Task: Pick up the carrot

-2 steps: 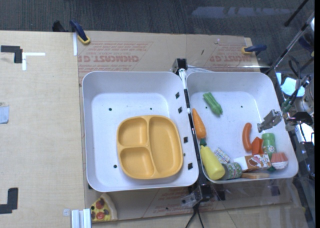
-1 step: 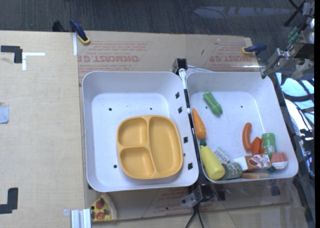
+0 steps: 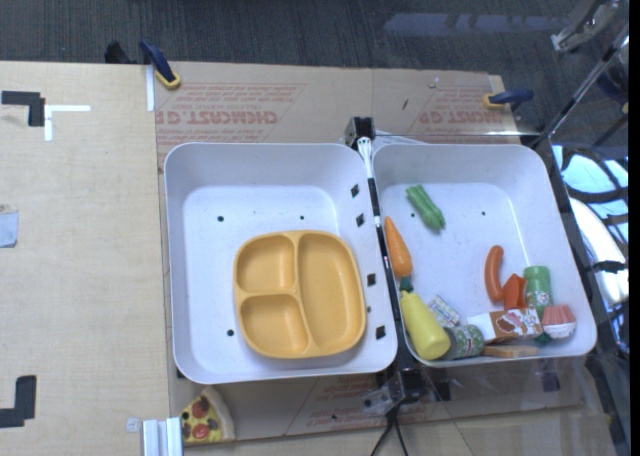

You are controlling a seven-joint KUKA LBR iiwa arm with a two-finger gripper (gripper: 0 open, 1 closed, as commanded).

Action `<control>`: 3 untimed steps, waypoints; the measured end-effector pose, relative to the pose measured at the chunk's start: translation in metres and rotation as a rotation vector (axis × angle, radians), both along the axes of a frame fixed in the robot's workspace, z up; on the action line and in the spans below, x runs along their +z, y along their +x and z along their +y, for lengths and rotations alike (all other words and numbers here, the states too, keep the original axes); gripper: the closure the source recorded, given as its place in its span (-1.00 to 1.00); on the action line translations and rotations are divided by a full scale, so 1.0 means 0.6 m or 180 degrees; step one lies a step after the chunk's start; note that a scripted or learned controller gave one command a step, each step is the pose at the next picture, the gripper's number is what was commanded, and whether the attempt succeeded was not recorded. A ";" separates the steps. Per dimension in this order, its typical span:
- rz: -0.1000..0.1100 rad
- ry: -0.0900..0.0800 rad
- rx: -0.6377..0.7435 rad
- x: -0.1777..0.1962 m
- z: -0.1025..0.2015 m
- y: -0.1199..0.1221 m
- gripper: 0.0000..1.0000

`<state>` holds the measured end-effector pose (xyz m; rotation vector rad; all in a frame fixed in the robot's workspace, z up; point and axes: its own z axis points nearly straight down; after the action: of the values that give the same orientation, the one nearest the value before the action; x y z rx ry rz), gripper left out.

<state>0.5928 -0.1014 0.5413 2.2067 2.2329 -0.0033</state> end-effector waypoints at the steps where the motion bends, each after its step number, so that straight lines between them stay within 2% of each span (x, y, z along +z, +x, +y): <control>1: 0.0005 -0.0010 0.0009 0.012 0.001 0.003 1.00; 2: 0.0006 -0.0009 0.0008 0.012 0.001 0.003 -1.00; 3: 0.0005 -0.0019 0.0018 0.025 0.002 0.007 1.00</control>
<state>0.5968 -0.1004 0.5563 2.1981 2.2371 -0.0115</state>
